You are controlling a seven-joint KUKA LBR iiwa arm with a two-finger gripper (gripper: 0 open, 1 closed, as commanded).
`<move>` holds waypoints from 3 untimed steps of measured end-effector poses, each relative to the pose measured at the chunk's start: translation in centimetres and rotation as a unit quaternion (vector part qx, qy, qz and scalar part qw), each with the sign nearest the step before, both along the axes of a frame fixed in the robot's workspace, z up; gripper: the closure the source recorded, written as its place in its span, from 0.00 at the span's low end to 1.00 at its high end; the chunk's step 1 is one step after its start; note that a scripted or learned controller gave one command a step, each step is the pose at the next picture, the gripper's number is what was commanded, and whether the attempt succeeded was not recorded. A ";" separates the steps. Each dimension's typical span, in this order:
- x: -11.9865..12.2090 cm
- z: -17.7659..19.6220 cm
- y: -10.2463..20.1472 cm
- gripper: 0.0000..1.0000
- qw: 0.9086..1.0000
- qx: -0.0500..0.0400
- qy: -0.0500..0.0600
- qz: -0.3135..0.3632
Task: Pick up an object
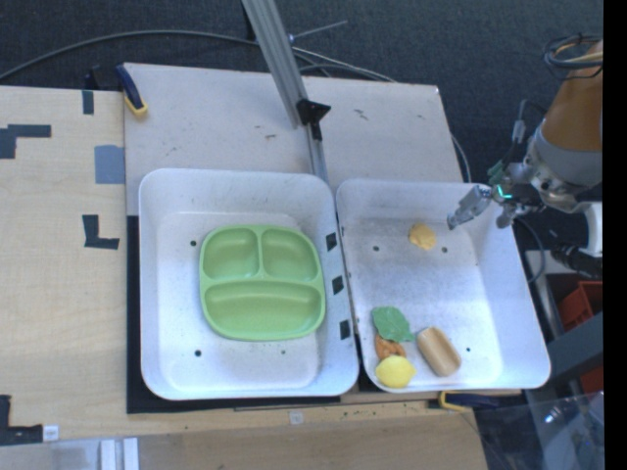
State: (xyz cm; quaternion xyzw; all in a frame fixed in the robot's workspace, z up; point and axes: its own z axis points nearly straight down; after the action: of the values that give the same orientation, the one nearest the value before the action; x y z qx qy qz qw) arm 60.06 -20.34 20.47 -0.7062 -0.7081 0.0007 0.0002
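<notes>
Nugget (422,236), small and yellow, sits alone in the upper right bin (509,292), just left of the gripper (482,207). Can't tell jaws' state. Best pick: isolated target, descend centred, keep off the bin wall.

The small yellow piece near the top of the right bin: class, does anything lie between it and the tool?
Nothing visible does. The small yellow piece lies alone on bare bin floor, and the tool hangs just to its upper right, over the right bin.
</notes>
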 end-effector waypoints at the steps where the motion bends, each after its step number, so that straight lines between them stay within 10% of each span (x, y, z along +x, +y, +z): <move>1: -0.5 -6.3 -0.4 0.00 1.000 0.000 0.003 -0.001; 2: -0.5 -11.6 -0.3 0.00 1.000 0.000 0.001 0.000; 3: -0.4 -10.4 -0.3 1.00 1.000 0.000 0.000 0.001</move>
State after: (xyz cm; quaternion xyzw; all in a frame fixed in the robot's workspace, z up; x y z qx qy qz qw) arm 59.61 -20.62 10.10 -0.7057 -0.7085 0.0009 0.0006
